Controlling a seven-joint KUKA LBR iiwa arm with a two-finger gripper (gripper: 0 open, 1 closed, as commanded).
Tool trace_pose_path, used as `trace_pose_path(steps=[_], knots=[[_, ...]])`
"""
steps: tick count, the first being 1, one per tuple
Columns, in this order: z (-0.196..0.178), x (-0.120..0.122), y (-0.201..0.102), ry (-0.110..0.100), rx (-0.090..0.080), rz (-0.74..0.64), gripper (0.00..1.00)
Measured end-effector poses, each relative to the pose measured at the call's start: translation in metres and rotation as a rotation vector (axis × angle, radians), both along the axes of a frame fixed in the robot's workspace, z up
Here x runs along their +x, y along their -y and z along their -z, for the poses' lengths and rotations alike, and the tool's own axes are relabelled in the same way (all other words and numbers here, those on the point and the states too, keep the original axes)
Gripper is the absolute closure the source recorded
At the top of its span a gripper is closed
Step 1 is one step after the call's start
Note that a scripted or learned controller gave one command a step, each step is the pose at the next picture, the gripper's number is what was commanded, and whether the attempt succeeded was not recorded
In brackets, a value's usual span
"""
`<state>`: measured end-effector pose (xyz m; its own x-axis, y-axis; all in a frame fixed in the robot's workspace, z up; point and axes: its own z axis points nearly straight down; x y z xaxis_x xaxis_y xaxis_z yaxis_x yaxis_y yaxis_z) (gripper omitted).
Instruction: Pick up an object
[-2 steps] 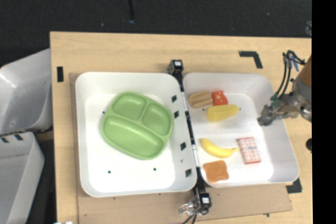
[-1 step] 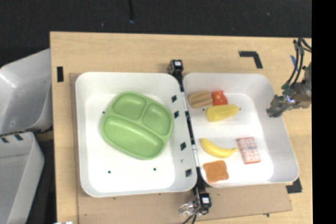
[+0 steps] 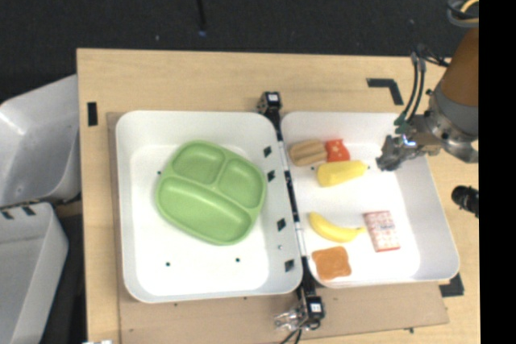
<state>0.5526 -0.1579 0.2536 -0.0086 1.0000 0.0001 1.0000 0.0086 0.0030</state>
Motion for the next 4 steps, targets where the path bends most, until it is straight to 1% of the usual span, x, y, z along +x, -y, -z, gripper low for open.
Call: trace_pose_path(steps=[1, 2, 3, 4], knots=[[0.011, 0.019, -0.052, -0.002, 0.000, 0.002, 1.00], [0.020, 0.026, -0.103, -0.004, 0.001, 0.002, 1.00], [0.010, 0.047, -0.150, 0.000, 0.001, 0.002, 1.00], [0.005, 0.053, -0.206, -0.001, 0.001, 0.001, 1.00]])
